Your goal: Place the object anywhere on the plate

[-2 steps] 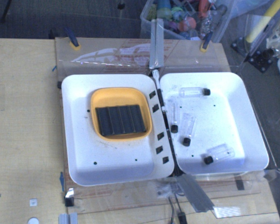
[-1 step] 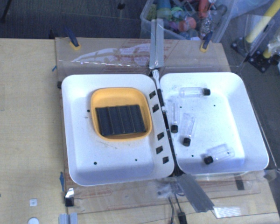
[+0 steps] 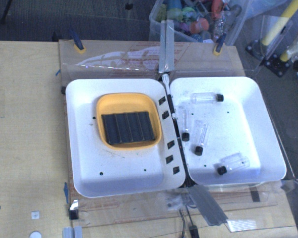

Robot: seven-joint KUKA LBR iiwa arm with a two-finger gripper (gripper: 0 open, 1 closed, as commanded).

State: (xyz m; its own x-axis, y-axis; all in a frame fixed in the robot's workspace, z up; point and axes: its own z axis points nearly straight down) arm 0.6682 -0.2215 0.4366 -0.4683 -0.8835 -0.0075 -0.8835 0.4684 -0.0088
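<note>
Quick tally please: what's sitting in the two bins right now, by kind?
Yellow plate, left bin: 1
Dark ridged block, on the plate: 1
Clear vials with black caps, right bin: 4 ()
Total: 6

You look down from one fixed camera mounted above the bench, tilted so that the far side sits at the top of the frame. The left bin (image 3: 84, 148) and the right bin (image 3: 258, 133) lie side by side across the middle, both fully inside the frame. The wooden bench (image 3: 25, 133) extends to your left. Beyond the far edge you see a clear tub of toys (image 3: 198, 9). The range is moderate.
</note>
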